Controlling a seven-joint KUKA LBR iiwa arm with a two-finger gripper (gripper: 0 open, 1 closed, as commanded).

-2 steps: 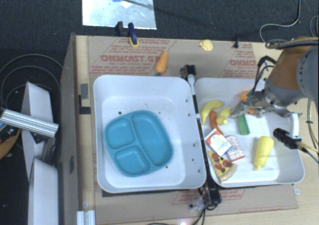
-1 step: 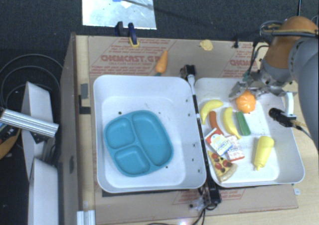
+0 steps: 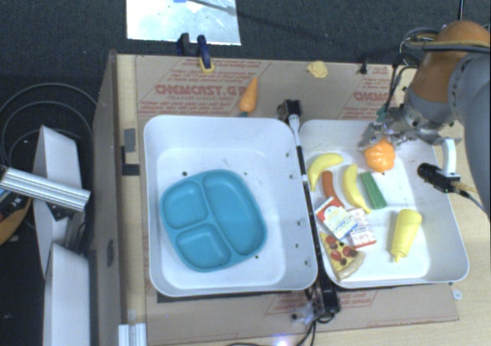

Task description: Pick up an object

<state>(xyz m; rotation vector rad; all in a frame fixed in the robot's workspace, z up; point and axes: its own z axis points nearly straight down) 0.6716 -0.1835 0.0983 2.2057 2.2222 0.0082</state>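
The gripper (image 3: 381,136) hangs low over the right bin (image 3: 449,256), right above the orange fruit (image 3: 380,156) near the bin's far edge. Whether anything is pinched, I cannot tell. The risk: the round fruit rolls away toward the green stick (image 3: 374,190) and banana (image 3: 353,187), or squirts free.

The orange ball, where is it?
The orange ball sits in the right bin, near its top, just below the gripper and above the green stick.
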